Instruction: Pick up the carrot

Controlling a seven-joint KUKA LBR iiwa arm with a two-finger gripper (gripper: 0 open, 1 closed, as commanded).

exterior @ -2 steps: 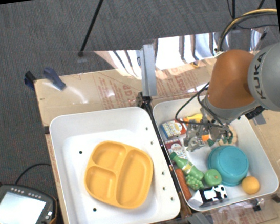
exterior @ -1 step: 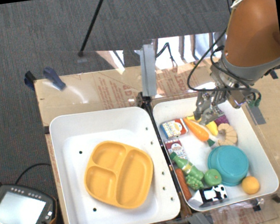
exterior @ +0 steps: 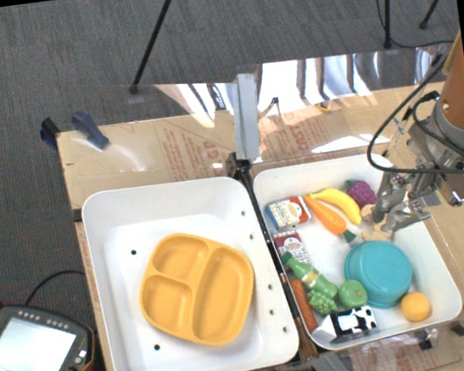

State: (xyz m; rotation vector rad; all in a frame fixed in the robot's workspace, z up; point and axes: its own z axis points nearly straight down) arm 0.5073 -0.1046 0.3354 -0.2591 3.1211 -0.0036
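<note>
Carrot (exterior: 328, 216) lies just above the teal bowl (exterior: 379, 272), beside the banana (exterior: 337, 202), long axis slanting down toward the bowl. Pincer (exterior: 387, 212) hangs just right of its lower tip, fingers spread, grasping nothing.

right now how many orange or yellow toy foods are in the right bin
3: a yellow plastic banana at the far side, an orange toy carrot touching it, and a round orange fruit in the near right corner. Others may be hidden.

One fixed cam, mounted above the bench, looks down at a slant w/ both shallow white plastic bins (exterior: 103, 241) fully in frame at mid range. Dark grey carpet (exterior: 26, 63) fills the far side; arm enters from frame right.
</note>
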